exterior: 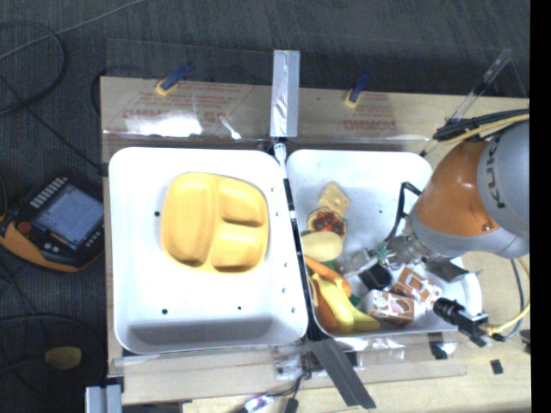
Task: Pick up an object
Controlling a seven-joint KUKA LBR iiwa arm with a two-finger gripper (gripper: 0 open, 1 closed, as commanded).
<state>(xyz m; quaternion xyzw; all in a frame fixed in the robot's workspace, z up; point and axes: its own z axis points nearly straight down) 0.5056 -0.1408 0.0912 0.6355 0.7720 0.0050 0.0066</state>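
Note:
The right bin [370, 166] holds a heap of small items along its left and front sides. A tan cracker-like piece [334, 199] lies at the top, with a dark red berry item [326, 223] and a pale round piece [321, 246] below it. An orange carrot [327, 271] and a yellow banana [337, 306] lie near the front left corner. A brown and white packet [398, 302] rests beside them. My gripper [377, 269] is low in this bin, just above the packet and right of the carrot, under the orange wrist band [456, 200].
The left bin [129, 317] carries a yellow divided plate [213, 222] in its upper middle. A handheld controller [53, 224] lies on the floor at the left. Cables run along the bench's right edge near the arm.

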